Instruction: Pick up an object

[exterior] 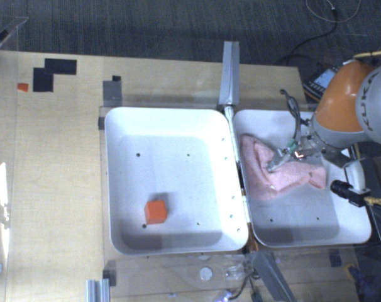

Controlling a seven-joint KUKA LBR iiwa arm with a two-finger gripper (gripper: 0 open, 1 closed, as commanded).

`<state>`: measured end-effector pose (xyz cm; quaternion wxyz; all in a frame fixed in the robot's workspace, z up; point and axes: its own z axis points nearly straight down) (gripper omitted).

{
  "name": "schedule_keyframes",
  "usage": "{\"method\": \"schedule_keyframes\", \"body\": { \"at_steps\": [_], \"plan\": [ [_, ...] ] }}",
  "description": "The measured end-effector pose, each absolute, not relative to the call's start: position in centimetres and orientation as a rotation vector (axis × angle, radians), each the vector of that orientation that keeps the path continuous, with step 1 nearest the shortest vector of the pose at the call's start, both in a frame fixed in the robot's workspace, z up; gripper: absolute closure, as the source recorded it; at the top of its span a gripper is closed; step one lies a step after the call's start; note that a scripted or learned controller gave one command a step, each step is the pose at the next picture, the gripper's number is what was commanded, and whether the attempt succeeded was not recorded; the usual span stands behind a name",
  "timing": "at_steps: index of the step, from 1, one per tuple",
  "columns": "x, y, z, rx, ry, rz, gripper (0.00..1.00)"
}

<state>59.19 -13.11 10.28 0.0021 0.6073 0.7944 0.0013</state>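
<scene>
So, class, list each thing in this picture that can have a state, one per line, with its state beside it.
pink cloth: crumpled, lying in the right bin
orange block: resting flat in the left bin, apart from its walls
gripper: low over the pink cloth, at its upper edge; grip cannot be told
arm: reaching into the right bin
</scene>
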Motion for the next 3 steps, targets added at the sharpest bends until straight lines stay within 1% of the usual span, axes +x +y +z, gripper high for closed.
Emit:
{"method": "schedule_keyframes", "body": {
  "at_steps": [1,2,3],
  "plan": [
    [61.1,-9.4,9.4,1.770,2.574,0.014,0.00],
    [59.9,-10.9,9.4,1.651,2.650,0.017,0.00],
    [63.2,-8.9,9.3,1.600,2.682,0.015,0.00]
  ]
}}
